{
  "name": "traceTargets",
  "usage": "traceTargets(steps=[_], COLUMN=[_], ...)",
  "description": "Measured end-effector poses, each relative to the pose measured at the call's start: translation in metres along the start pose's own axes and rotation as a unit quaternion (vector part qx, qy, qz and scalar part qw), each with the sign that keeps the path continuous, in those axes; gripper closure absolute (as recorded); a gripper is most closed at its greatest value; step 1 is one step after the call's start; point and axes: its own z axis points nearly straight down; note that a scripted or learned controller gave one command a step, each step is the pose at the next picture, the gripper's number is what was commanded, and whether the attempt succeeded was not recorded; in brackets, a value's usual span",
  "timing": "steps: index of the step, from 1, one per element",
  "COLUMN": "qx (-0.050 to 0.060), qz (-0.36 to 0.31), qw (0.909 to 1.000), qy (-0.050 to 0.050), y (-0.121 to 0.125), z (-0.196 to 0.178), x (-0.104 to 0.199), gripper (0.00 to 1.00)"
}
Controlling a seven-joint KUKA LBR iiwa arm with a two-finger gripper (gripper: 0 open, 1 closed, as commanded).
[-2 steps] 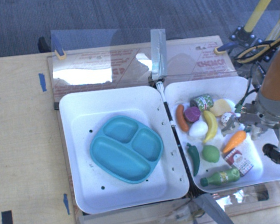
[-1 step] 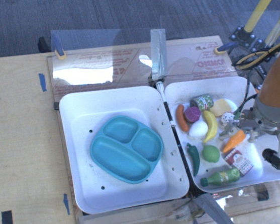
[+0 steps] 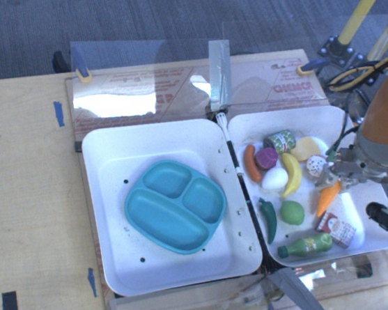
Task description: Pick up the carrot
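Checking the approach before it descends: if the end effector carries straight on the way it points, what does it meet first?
Most likely the carrot, lying right at the end effector in the right bin; depth is hard to judge from this slanted view.

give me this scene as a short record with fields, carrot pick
target: carrot, lying in the right bin
claw: at the carrot's upper end
held: cannot tell
near carrot: dice, banana, lime, small carton
also in right bin: egg, green bottle, chili
left bin: holds a blue divided plate
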Motion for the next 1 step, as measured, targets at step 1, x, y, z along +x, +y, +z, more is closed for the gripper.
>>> traceTargets(steps=[1], qx=[-0.002], qz=[0.057], qw=[0.9984], qy=[0.001], y=[0.013], z=[-0.1185], x=[0.0666], gripper=[1.0])
